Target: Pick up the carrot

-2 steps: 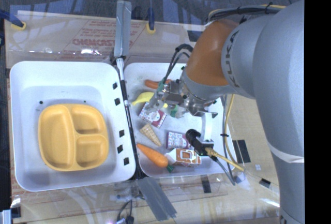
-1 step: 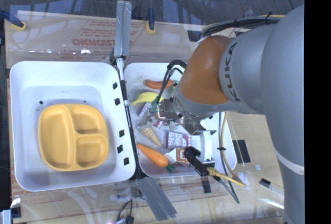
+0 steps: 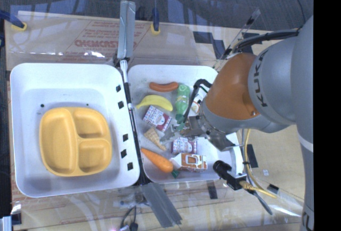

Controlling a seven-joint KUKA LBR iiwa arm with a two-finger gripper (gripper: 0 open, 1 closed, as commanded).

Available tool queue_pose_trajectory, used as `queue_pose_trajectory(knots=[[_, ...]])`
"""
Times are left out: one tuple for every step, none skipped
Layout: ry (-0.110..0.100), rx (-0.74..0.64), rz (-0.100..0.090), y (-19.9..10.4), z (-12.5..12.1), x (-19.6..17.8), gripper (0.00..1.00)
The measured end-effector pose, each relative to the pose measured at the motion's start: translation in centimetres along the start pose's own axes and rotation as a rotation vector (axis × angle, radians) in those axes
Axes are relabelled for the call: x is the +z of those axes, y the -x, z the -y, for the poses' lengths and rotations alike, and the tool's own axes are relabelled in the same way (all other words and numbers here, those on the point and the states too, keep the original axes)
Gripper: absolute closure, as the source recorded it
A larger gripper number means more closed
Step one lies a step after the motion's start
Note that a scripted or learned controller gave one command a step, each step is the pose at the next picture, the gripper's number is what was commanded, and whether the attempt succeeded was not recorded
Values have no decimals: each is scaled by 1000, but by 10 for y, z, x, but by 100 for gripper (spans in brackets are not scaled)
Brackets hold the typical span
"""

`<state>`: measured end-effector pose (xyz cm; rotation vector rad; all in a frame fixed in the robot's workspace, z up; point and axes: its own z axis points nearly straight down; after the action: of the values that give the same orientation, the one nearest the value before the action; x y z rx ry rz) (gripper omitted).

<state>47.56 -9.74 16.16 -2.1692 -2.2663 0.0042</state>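
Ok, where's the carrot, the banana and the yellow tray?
carrot (image 3: 156, 160): camera view, on the middle of its orange body.
banana (image 3: 155, 102): camera view, on the middle of its yellow curve.
yellow tray (image 3: 75, 141): camera view, on the ridge between its compartments.

Grey arm (image 3: 285, 86), orange band, apparently "KUKA"
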Motion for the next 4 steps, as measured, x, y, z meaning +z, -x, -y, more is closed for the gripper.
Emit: queue_pose_trajectory(knots=[[3, 184, 1, -85, -5, -29, 0], [-1, 77, 0, -5, 0, 34, 0], [10, -138, 2, -1, -3, 65, 0], [14, -302, 6, 7, -47, 64, 0]])
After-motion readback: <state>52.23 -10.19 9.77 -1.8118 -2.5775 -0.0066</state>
